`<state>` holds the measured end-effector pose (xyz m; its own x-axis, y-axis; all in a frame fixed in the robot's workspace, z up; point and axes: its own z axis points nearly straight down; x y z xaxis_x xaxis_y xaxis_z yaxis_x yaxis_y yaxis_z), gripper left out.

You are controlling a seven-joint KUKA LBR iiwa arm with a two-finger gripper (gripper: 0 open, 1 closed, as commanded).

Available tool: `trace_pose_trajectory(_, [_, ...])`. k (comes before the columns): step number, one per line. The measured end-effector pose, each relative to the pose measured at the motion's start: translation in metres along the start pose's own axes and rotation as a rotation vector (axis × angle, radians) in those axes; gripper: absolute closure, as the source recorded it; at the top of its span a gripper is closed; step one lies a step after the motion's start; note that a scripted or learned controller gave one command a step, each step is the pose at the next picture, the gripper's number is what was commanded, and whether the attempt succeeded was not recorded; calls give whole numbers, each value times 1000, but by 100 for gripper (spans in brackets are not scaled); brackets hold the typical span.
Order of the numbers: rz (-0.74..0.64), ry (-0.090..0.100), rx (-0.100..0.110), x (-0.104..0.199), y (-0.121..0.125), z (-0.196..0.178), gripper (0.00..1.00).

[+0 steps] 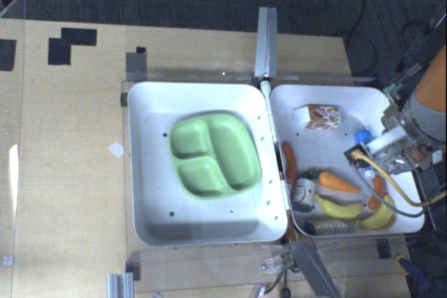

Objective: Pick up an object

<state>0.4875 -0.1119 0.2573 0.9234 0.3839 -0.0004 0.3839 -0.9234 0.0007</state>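
The gripper (400, 162) is hanging over the right bin (335, 95), open or closed I cannot tell; a tapered orange carrot (339, 183) is lying just above a yellow banana (342, 210).

L bin (140, 171): green plate (213, 153) fills the middle; bare strip all round, widest at near side. R bin (328, 91): far-left corner & centre bare; carton (318, 116) at far side, red sausage (288, 160) along left wall, near half packed w/ carrot (339, 183), banana (342, 209), tin (304, 193).
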Motion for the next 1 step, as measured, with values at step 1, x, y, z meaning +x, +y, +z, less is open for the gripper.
trace_pose_trajectory(1, [184,2,-1,7,-14,-2,100])
